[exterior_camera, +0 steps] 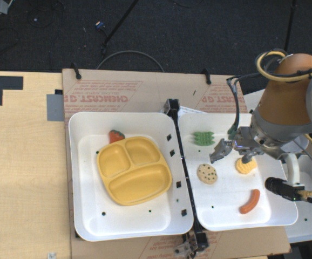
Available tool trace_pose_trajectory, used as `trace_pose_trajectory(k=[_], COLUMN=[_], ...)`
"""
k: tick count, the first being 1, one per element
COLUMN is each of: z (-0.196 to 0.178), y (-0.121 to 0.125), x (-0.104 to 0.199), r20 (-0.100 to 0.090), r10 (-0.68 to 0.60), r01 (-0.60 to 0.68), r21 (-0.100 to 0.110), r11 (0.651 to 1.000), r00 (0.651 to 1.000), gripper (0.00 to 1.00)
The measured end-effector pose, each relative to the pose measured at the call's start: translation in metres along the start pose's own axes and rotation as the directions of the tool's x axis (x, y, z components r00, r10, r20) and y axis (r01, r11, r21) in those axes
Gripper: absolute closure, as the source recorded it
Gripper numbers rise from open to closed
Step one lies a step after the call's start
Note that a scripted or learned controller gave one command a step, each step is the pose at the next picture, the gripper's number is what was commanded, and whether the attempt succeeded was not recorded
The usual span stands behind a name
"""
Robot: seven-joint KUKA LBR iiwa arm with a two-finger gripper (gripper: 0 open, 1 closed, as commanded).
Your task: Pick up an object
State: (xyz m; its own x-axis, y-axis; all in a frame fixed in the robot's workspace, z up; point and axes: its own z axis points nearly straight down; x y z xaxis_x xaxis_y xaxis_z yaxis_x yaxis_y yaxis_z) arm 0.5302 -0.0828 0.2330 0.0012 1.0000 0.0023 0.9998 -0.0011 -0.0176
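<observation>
— Tool (235, 150) first: where does it sit?
— Over the right bin (221, 220), low, with the grey arm (283, 109) and its orange band reaching in from the right. Two grey fingers (218, 151) splay out below the wrist, one toward the left, one down by the yellow piece.
— Open, then?
— Spread apart, yes, and I see nothing between them. The yellow corn-like piece (246, 167) lies just under the right-hand finger; whether they touch I cannot tell.
— What else is in that bin?
— A green leafy piece (203, 138) near the back, a round cookie (207, 174) with dark spots beside the divider, and a red-orange sausage (249, 201) toward the front right. All lie flat on the bin floor, apart from one another.
— And the left bin (86, 209)?
— A yellow divided plate (134, 169), tilted a little askew, with a small red and green thing (116, 136) peeking out behind its back edge; the plate hides most of it, so I can't name it.
— Anything cut off?
— The arm's upper part runs out at the right edge, and its bulk covers the right bin's far corner. Both bins rest on cardboard on the table (21, 171).
</observation>
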Motion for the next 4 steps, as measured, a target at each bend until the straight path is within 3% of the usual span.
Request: trace_pose_trajectory(k=[1, 4], z=[-0.007, 0.147], y=[0.002, 0.001], x=[0.0, 0.001], r20=[0.001, 0.002], r10=[-0.002, 0.0], r01=[0.002, 0.0], r21=[-0.013, -0.013], r11=[1.0, 1.0], r00=[1.0, 1.0], gripper=[0.0, 0.0])
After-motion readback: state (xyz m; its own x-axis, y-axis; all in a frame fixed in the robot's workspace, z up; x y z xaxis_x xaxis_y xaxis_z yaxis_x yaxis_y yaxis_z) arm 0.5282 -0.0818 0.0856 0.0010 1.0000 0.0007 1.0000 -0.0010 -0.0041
